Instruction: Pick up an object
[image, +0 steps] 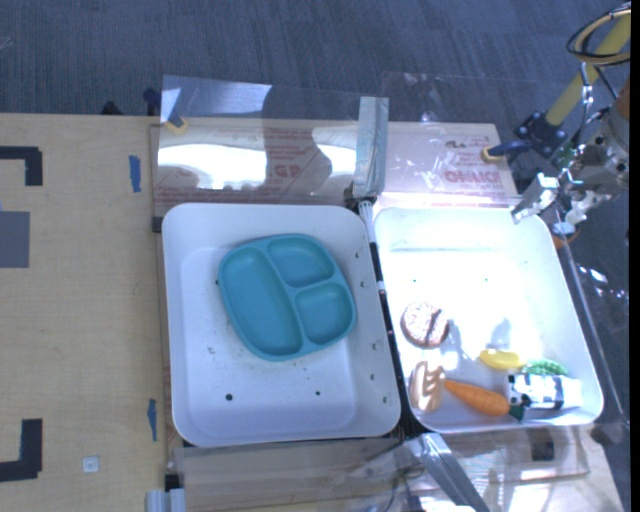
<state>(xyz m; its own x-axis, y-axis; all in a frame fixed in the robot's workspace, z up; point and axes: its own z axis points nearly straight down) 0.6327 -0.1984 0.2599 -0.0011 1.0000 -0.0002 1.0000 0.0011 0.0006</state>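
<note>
Teal plate (287, 294) — unmarked, carrot (476, 397), banana (499, 358)

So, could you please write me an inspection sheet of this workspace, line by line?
Surface: two white bins side by side, left bin, right bin, on a wooden bench.
Job's things: in the right bin, a round pastry, a bread slice, a carrot, a yellow piece, a white-green-black item.
Clutter: teal divided plate in the left bin.
Grippers: gripper at the right bin's far right corner, holding nothing visible.
Cables: yellow loop above the arm.
Surroundings: grey floor.
</note>
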